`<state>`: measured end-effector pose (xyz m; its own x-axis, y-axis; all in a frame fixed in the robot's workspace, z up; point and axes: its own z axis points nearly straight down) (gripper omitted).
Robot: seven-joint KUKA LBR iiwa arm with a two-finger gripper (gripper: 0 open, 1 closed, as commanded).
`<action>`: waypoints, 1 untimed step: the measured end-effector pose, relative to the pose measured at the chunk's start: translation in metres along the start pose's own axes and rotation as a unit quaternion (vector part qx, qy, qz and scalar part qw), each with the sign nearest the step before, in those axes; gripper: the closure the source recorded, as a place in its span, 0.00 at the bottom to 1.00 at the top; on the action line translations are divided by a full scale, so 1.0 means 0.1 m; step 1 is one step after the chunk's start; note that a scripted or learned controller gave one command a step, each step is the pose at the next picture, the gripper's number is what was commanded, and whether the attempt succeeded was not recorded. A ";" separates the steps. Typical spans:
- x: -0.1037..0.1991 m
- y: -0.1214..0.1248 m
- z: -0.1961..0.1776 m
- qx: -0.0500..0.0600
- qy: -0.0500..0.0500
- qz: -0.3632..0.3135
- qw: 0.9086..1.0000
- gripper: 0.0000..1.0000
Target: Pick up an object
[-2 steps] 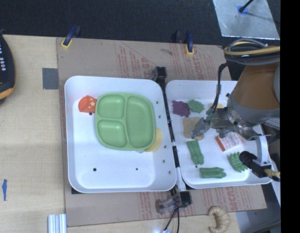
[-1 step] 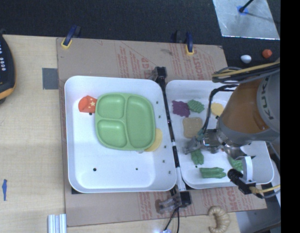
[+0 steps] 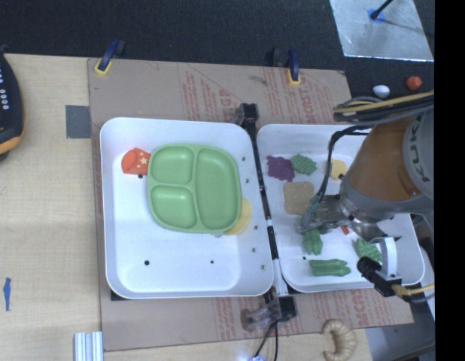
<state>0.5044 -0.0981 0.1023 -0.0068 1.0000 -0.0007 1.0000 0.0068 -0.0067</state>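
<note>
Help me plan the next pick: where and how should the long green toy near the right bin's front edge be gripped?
Grip the long green toy across its narrow middle, coming straight down from above. It lies flat and lengthwise along the right bin floor, apart from its neighbours, so both long sides look free for the fingers.

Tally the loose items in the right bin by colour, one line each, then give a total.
Counted in the right bin, items at least partly visible:
Green: 4
Purple: 1
Tan: 1
Yellow: 1
Total: 7
The arm covers part of this bin, so more may lie beneath it.
</note>
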 end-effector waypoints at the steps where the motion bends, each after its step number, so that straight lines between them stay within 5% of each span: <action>1: 0.70 0.35 -0.95 -0.007 0.001 -0.002 1.000 1.00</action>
